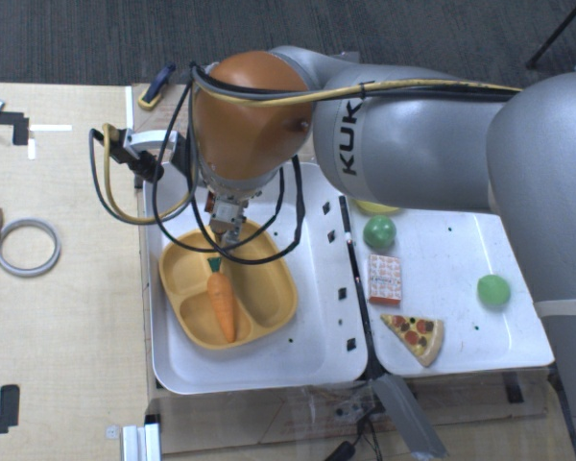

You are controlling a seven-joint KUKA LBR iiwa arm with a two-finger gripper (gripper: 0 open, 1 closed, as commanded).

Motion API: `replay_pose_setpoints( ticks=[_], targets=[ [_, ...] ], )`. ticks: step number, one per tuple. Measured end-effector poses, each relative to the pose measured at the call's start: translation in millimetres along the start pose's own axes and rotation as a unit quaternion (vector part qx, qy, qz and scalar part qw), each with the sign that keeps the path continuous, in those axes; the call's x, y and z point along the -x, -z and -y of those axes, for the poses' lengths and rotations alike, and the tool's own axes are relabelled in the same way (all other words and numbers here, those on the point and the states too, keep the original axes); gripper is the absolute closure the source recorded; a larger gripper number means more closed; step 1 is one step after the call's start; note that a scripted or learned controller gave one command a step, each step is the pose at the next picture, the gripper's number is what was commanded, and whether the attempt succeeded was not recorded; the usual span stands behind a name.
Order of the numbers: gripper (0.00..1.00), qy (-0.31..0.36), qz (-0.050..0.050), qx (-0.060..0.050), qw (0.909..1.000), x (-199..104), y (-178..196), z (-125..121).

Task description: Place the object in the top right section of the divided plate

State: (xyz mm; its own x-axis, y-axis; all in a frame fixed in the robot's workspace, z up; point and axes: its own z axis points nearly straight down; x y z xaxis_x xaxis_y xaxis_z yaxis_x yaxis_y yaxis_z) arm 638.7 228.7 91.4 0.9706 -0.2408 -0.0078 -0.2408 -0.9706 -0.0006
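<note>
The claw (225, 227) hangs over the far edge of the plate (274, 305), which lies in the left bin (312, 349). The wrist and its orange band cover most of the claw, so its opening cannot be read from this view.

The carrot (221, 303) lies just below the claw tip, its green end nearest the claw. It rests along the ridge between the plate's sections, pointing away from the claw toward the plate's near rim. Whether the claw tip touches the carrot cannot be told.

Black cables (125, 195) loop out from the wrist to the left of the claw, over the left bin's edge and the worktop (67, 353).

To the right of the claw, past the divider between the bins, the right bin (518, 344) holds:
- a green ball (379, 230), closest to the claw;
- a small carton (385, 280) just below that ball;
- a pizza slice (415, 335) below the carton;
- a second green ball (493, 290), farthest right.

Well to the left of the claw, a tape ring (27, 247) lies on the worktop.
</note>
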Motion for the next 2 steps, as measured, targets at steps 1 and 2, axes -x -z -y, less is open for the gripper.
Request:
replay_pose_setpoints(
  ticks=[1, 2],
  targets=[
    [1.00, -0.023, -0.002, -0.001, 0.9997, 71, 43, -17],
    [1.00, -0.244, -0.002, -0.001, 0.9699, 101, 19, -24]
  ],
)
